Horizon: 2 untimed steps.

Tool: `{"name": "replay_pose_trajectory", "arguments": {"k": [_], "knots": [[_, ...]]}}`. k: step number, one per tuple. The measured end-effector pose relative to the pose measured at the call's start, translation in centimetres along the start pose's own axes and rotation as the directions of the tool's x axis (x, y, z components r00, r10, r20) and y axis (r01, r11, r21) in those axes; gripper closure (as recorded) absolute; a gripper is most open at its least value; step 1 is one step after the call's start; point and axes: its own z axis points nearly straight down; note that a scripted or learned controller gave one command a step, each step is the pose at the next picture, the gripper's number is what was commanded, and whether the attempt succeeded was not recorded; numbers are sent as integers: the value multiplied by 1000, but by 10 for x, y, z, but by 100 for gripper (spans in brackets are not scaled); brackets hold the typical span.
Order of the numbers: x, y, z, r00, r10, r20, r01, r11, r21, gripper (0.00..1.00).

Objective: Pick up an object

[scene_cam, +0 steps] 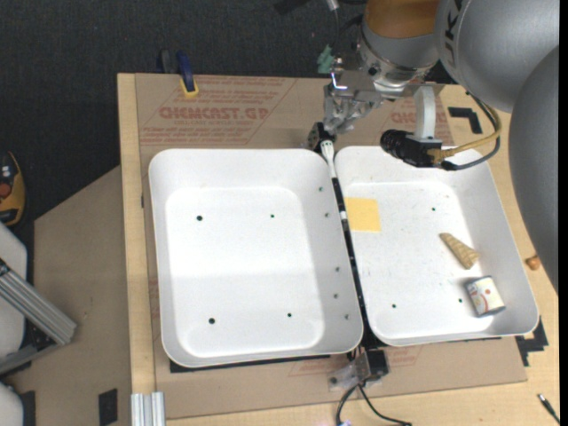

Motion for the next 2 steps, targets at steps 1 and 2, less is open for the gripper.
{"name": "replay_pose_trajectory", "arguments": {"k": [1,2], "knots": [[74,2,-4,1000,5,4,-5,1000,-10,100],[145,2,-50,1000,4,1,-4,1000,-13,100]]}}
